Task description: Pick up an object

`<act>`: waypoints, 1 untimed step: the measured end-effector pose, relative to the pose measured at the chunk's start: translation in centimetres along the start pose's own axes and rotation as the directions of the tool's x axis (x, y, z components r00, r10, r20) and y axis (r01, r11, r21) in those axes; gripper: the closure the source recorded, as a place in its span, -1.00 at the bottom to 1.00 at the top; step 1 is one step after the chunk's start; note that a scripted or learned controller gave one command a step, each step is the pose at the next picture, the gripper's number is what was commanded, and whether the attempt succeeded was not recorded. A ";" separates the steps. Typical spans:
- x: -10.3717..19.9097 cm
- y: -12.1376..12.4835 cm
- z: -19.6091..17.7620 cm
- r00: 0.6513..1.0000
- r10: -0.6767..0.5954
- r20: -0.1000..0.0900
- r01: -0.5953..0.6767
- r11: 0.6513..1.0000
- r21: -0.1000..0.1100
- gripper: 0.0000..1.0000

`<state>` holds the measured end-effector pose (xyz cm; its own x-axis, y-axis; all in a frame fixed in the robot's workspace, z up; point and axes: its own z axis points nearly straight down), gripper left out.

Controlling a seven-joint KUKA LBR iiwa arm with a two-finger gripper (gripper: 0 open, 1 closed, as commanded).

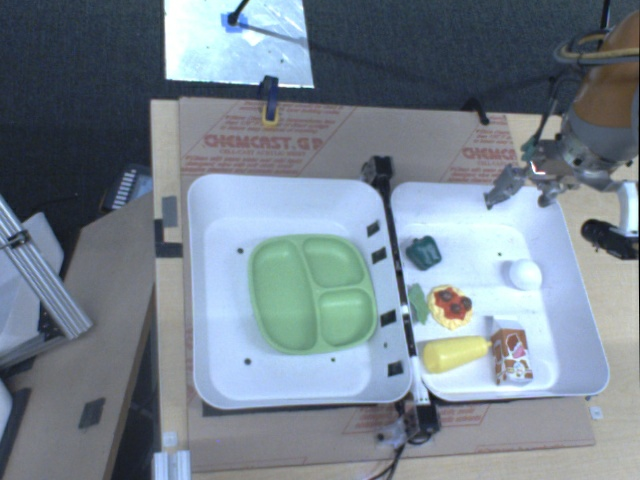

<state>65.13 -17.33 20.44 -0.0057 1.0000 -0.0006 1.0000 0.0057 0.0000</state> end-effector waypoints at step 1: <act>-0.4 -0.3 6.1 1.000 0.004 -0.001 -0.004 1.000 0.002 -1.00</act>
<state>64.86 -17.79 14.32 -0.0013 1.0000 0.0000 1.0000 0.0013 -0.0023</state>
